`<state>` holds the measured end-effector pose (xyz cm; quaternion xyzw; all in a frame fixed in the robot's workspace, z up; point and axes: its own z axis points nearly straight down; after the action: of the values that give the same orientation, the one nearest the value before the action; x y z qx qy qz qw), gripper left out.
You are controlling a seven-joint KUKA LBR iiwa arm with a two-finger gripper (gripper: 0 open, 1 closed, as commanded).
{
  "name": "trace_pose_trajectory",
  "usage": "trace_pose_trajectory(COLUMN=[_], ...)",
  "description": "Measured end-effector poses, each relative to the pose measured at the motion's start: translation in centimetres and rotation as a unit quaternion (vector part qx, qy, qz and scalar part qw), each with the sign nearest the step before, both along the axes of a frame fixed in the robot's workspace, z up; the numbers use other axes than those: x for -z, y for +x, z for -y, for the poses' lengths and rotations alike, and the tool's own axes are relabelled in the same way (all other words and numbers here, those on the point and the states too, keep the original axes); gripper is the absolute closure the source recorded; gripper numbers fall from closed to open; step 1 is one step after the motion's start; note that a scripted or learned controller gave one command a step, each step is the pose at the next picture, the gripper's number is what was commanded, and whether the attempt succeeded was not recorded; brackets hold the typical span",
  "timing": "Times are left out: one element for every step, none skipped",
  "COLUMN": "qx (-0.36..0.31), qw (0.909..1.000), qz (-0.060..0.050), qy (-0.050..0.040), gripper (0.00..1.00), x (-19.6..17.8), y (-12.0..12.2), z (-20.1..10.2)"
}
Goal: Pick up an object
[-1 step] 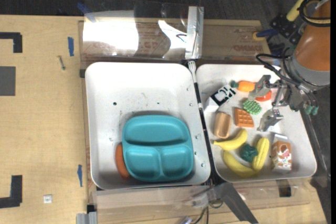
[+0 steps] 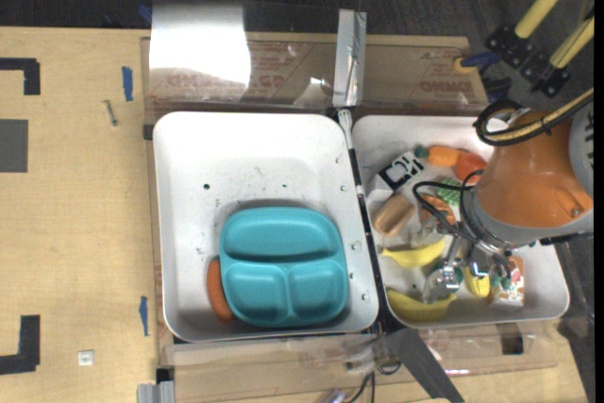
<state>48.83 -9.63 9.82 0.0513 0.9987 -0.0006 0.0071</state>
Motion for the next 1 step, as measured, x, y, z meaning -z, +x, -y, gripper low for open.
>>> trace_pose_trajectory(qx=[0.114], qw=[0.9935], qz=[-0.003], qy=[0.0019], gripper=[0.0], x=[0.98], y=[6.0], z=[1.36])
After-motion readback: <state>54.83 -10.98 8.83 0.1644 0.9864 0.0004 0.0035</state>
